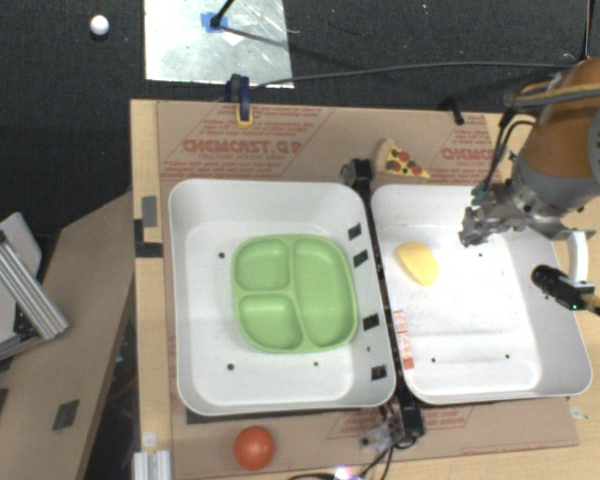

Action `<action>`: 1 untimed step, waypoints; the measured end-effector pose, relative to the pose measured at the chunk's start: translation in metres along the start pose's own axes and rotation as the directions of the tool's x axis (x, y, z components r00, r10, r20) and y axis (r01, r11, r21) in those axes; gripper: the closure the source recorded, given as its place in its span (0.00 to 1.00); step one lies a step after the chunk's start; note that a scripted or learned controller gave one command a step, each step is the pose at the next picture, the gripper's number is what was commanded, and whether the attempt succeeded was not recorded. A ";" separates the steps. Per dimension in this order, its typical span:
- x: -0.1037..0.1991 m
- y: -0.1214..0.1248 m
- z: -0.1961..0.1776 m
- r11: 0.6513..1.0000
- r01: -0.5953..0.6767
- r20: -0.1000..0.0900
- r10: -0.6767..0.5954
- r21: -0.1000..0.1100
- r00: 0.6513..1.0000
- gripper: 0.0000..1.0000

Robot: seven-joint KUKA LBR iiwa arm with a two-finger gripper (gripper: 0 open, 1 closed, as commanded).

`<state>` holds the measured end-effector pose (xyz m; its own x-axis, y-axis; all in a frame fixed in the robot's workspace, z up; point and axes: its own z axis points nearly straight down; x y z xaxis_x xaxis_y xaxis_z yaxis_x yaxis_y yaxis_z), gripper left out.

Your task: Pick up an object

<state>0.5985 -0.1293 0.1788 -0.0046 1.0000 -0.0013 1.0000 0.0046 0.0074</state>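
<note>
Nearest, a red ball (253,447) sits on the desk (160,298). In the right bin (500,368) lies a small yellow wedge (417,263), likely light and stiff; grip its narrow sides. Gripper (472,230) hovers beside it, spread unclear.

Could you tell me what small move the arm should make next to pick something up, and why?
Probably shift the gripper toward the left bin and lower it over the yellow object. That piece lies in the right bin, apart from the walls, and the gripper sits just beside it, nearer the arm's side.
</note>
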 end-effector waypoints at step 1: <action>0.002 0.001 -0.044 1.000 0.000 0.000 0.000 0.001 1.000 1.00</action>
<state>0.5994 -0.1274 0.2227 -0.0049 1.0000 -0.0010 1.0000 0.0049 0.0061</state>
